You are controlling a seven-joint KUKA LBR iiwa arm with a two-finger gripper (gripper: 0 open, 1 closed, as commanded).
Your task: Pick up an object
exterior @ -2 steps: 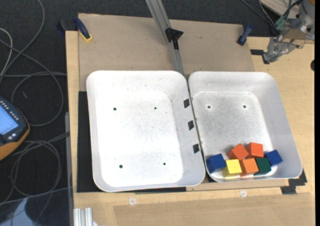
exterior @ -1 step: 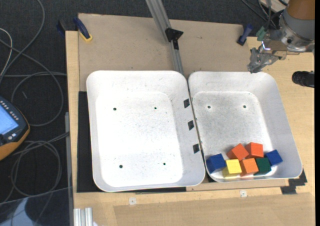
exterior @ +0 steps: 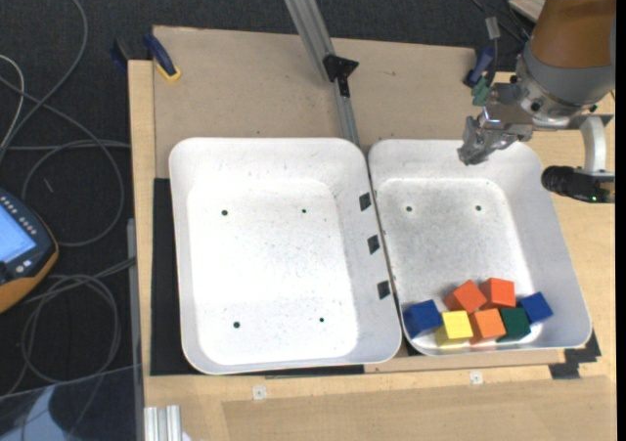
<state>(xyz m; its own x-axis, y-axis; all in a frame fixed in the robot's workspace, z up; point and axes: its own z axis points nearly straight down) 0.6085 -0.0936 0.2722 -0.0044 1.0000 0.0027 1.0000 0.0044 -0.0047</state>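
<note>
Gripper hangs over the right bin's far edge, can't tell its finger state, so I'd swing toward the outlying blue cube.

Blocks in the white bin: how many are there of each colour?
Small cubes, bunched at the near end of the right white bin:
Blue cube blocks: 2
Orange cube blocks: 3
Yellow cube blocks: 1
Green cube blocks: 1
Total: 7

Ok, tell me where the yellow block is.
The yellow block lies in the right bin, at its near edge, between a blue block and an orange block.
</note>
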